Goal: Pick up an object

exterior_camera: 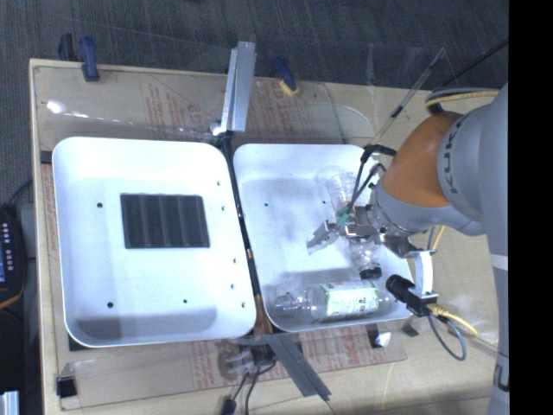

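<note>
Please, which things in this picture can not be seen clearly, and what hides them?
- The pincer in the right white bin: too small and blurred to judge its fingers.
- The crumpled clear plastic object: transparent against white, partly behind the wrist.
- The clear plastic bottle with white label: label text too small.
- The grey arm: cut off by the right edge.
</note>
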`<state>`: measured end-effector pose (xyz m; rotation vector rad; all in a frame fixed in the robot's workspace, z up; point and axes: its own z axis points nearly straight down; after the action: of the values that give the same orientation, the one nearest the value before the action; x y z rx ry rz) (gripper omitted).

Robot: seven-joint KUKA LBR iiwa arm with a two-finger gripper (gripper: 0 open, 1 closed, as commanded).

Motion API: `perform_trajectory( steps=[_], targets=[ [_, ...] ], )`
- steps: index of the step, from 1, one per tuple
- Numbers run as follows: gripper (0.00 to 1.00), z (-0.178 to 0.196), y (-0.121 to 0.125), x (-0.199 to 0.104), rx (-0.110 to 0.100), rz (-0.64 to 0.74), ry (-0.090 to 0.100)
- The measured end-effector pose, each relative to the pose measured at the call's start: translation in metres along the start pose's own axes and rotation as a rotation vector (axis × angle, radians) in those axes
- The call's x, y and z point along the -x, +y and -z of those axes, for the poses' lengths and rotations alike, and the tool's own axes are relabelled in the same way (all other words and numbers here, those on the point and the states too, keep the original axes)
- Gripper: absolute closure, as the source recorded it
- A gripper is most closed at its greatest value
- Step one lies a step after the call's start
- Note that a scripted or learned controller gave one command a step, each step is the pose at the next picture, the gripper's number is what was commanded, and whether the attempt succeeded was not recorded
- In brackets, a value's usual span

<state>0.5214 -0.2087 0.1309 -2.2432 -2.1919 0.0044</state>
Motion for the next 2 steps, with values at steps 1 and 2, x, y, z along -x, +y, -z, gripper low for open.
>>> perform_trajectory(
  steps=[1, 2],
  targets=[
    [0.00, -0.010, 0.006, -0.024, 0.000, 0.065, 0.001],
    [0.00, 0.061, -0.001, 0.001, 0.005, 0.033, -0.001]
  ],
)
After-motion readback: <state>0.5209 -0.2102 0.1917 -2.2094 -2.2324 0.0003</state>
